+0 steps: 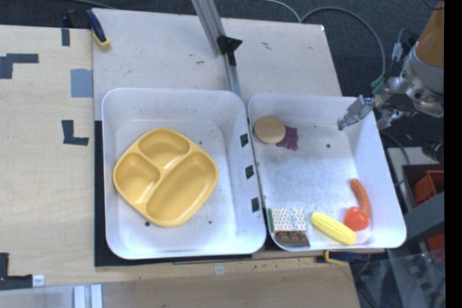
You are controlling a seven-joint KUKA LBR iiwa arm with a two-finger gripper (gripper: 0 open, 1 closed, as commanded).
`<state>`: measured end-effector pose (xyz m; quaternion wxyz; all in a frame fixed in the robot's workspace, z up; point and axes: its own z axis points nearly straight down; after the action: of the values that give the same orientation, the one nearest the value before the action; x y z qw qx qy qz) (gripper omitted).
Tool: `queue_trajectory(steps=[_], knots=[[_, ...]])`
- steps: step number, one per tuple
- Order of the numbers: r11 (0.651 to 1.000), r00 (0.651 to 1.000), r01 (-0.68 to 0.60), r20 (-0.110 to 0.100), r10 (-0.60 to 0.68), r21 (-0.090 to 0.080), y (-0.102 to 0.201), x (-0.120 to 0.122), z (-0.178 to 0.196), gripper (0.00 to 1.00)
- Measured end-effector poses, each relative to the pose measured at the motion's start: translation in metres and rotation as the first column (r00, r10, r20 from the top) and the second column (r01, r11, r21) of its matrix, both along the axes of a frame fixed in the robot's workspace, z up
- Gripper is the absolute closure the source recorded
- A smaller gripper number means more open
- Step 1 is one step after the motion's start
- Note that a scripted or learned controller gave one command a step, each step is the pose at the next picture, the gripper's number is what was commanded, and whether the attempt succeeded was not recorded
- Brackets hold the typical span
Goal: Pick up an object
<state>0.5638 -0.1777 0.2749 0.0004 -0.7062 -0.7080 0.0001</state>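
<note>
My gripper [369, 117] hangs at the far right corner of the right bin [317, 169], just over its rim. Its fingers stand open with nothing between them. In that bin, a tan round bun [271, 129] lies at the far left beside a small purple piece [290, 138]. An orange sausage-shaped toy [360, 196] and a red piece [355, 218] lie near the right wall. A yellow corn cob [333, 227], a checkered packet [289, 217] and a brown bar [291, 236] line the near edge.
The left bin [123, 112] holds a yellow divided plate [166, 175]. A slanted metal rail [206, 0] runs down to the gap between the bins. Cables trail across the dark floor behind the bench.
</note>
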Motion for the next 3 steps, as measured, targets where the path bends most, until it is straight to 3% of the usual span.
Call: queue_trajectory(steps=[1, 2, 3], knots=[[1.0, 1.0, 0.002, 0.001, -0.002, -0.002, 0.032, -0.046, -0.189, 0.0], [1.0, 1.0, -0.002, 0.0, 0.002, 0.0, 0.09, -0.061, -0.186, 0.0], [1.0, 1.0, -0.004, 0.007, 0.004, 0.001, 0.193, -0.063, -0.082, 0.0]])
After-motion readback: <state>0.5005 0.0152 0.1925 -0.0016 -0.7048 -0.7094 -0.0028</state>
